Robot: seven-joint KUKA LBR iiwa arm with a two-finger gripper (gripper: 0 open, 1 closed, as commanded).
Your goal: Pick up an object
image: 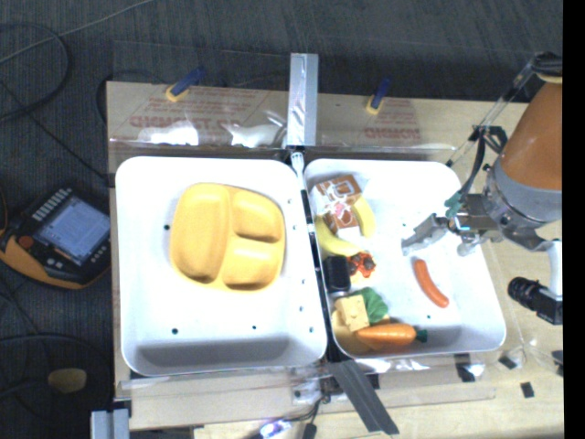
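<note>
Camera view
Hand (430,234): over the right bin (475,332), above and left of the sausage (431,283); fingers apparently spread, nothing between them.
Sausage: on the bin floor, clear of the hand.
Banana (345,239), carrot (386,335): left of the sausage, along the bin's left wall.
Yellow tray (227,236): left bin (146,337).

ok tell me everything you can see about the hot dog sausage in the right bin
The sausage is a small orange-red toy frank, smooth and glossy like plastic, with rounded ends. It lies flat on the white floor of the right bin, slanting from upper left to lower right. It sits alone in the bin's right half, touching nothing, apart from the food pile along the left wall. The gripper hovers just above and to its left.
</note>
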